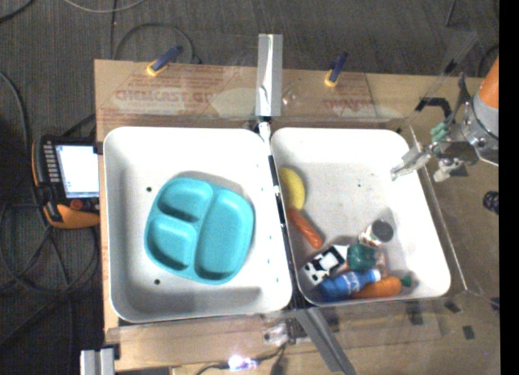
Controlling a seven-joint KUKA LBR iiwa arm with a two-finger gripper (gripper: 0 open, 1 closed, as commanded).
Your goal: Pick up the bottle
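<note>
- The hand point(422, 162) hangs over the right rim of the right bin point(349, 154), at its far corner, with the arm point(486, 114) coming in from the right.
- Its fingers look spread a little, with nothing between them.
- The bottle point(347, 282), blue with a white label, lies on its side in the right bin's near corner, well apart from the hand.
- It's packed in tight down there: a black-and-white block point(323, 263) touches the bottle's left end, and a carrot point(381, 287) lies just beside it along the near wall.
- A small jar point(376, 234) with a dark lid stands just beyond the bottle, with a green thing point(358, 255) wedged between them.
- Further left, another carrot point(304, 228) lies slanted by the dividing wall, and a lemon point(293, 187) sits beyond it.
- Over in the left bin point(130, 284), a teal divided plate point(200, 229) lies flat in the middle.
- A handheld controller point(66, 180) sits off the bench's point(186, 97) left edge.
</note>
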